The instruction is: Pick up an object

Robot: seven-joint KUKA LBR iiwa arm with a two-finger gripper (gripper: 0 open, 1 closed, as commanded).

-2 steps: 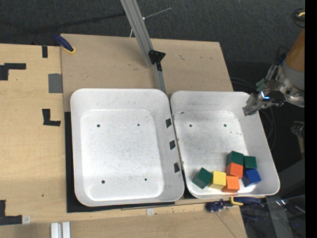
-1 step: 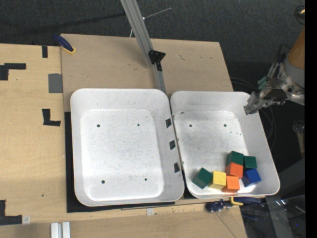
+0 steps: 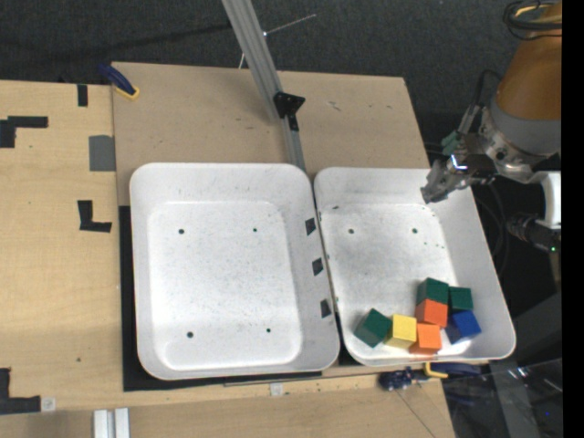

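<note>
The pick looks barely begun: the claw (image 3: 436, 188) hangs over the far rim of the right bin (image 3: 383, 245), carrying nothing that can be seen, and whether it is apart or together cannot be told at this size. The blocks (image 3: 422, 320) sit clustered in that bin's near corner, well apart from the claw. Left to do: travel to the cluster, descend, grasp one and lift.
</note>
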